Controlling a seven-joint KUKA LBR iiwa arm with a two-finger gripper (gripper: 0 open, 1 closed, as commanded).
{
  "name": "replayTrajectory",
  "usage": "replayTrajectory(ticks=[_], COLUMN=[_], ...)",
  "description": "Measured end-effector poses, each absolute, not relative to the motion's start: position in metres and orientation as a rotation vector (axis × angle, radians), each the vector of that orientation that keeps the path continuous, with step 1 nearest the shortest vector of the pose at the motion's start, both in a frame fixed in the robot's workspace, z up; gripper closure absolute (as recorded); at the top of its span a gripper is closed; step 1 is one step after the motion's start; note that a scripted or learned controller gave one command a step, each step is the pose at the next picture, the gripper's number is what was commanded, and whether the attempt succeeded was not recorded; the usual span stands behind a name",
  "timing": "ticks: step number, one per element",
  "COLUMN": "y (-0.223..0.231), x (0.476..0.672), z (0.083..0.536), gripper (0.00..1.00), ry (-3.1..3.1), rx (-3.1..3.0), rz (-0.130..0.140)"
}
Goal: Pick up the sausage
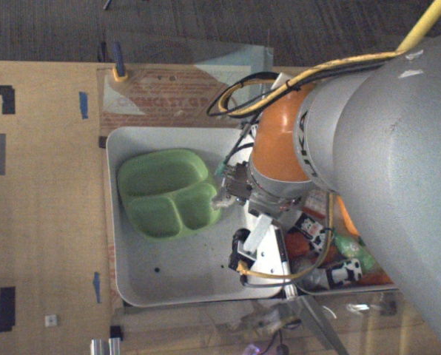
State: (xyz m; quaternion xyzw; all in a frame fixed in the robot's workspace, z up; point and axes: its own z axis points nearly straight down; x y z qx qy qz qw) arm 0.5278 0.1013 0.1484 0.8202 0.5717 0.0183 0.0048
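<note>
Surface (43,220) is tan board with blue tape marks (83,104) and black tape corners (2,98); dark carpet (206,6) runs along the top of the view. Left white bin (132,291) holds a green three-compartment plate (167,192) in its upper-left part. All plate compartments look bare. A small dark speck (157,270) sits on the bin floor below the plate.

The arm (383,139) comes in from the right and covers most of the right bin (354,288). The orange wrist band (280,150) is over the divide between the two bins. The claw (226,197) hangs at the right edge of the left bin, just beside the plate's right rim, maybe touching it. Claw state: can't tell from this angle, and nothing visibly gripped.

Sausage (300,246): best read is the red-brown piece in the right bin, under the wrist and mostly hidden, so ID not certain. It's well apart from the claw. Near it are two black-and-white spotted toys (311,231) and (348,270), plus an orange item (346,220) half hidden by the arm.
</note>
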Motion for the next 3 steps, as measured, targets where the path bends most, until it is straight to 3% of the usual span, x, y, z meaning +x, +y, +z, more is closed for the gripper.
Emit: replayTrajectory(ticks=[1,2,3], y=[0.106,0.103,0.153], x=[0.515,0.513,0.631], z=[0.129,0.136,0.09], gripper=[0.0,1.0,1.0], ry=[1.843,1.838,1.75], rx=[2.548,2.55,2.614], rz=[0.03,0.017,-0.028])
